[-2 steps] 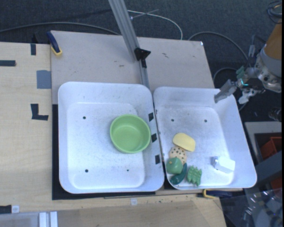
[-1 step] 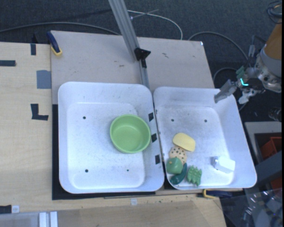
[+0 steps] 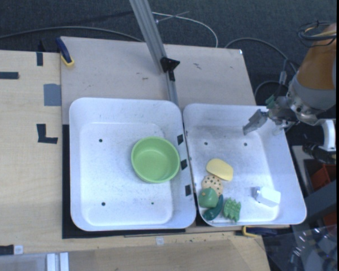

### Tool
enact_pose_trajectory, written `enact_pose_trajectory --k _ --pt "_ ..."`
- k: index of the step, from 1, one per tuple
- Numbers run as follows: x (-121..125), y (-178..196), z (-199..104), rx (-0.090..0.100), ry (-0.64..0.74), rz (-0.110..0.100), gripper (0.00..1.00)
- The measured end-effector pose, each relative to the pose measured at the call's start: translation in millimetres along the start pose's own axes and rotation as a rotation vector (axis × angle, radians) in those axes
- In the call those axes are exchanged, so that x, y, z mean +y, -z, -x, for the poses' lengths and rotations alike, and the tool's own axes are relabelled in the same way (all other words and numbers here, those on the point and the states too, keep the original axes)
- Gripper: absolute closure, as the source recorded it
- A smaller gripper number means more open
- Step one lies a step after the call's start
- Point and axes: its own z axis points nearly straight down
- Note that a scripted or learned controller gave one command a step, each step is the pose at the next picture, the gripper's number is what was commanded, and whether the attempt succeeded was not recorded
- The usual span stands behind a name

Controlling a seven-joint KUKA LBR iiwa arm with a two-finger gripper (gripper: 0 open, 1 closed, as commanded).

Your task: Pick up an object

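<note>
While a green bowl (image 3: 155,160) fills the left bin (image 3: 85,151), small toys (image 3: 217,193) crowd the right bin (image 3: 282,168).

Your arm (image 3: 316,72) comes in from three o'clock, its orange band uppermost and grey wrist below. The gripper (image 3: 253,124) points toward eight o'clock, hanging low at the end of the wrist.
</note>
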Motion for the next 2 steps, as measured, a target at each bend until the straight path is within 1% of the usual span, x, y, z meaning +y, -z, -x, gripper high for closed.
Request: enact_pose_trajectory --k 1,2 --pt "6.3 -46.1 -1.5 -0.001 0.000 0.002 0.00" --pt "6.9 -110.2 1.4 0.000 -0.001 -0.001 0.00"
